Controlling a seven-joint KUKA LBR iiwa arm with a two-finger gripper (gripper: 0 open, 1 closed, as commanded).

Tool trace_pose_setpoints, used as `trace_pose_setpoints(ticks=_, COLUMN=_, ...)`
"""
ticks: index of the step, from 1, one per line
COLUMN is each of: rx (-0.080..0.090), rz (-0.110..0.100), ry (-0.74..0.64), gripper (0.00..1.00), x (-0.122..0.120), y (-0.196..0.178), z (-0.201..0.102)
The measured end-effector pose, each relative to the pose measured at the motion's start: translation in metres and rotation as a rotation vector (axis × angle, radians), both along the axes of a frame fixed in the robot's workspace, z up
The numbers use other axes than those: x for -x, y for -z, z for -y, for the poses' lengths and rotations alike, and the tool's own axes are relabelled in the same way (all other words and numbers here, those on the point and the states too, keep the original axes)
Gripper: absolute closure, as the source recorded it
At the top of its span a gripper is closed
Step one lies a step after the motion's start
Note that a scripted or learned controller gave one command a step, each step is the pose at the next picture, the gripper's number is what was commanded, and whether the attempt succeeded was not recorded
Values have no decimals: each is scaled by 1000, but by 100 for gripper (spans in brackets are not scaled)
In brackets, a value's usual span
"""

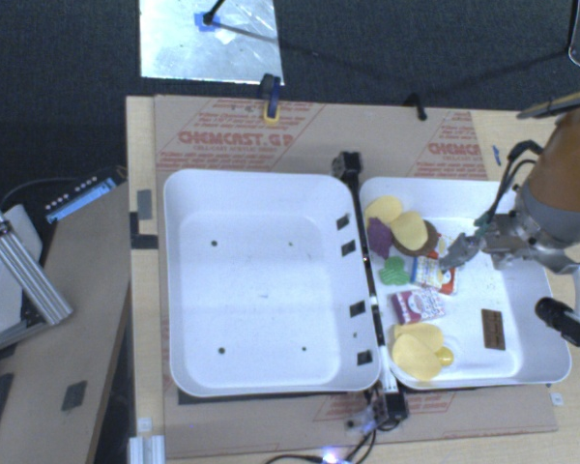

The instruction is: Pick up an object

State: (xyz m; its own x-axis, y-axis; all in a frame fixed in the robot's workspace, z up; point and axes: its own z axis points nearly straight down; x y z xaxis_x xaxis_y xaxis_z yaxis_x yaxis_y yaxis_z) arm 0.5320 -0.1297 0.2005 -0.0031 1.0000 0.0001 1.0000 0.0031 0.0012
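The right bin [532, 288] holds a cluster of small items. At its back left lie two yellow pieces [398, 218] with a purple one [378, 237] and a green one [394, 271] beside them. A red and white packet [431, 275] lies mid-bin, with a maroon packet [419, 306] in front of it. A yellow cup [418, 351] rests at the front left and a brown bar [493, 329] at the front right. My gripper [456, 251] hangs low over the bin, just right of the red and white packet and the yellow pieces. Nothing is visibly held.
The left bin [188, 259] stands beside the right one, parted from it by a black hinged divider [365, 269]. The grey arm with its orange band [572, 177] reaches in over the right bin's far right side. Cables [507, 177] hang near the wrist.
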Motion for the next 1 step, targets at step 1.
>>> trace_pose_setpoints(ticks=1, rx=0, rz=1, ry=-5, gripper=0, x=-34, y=109, z=-44)
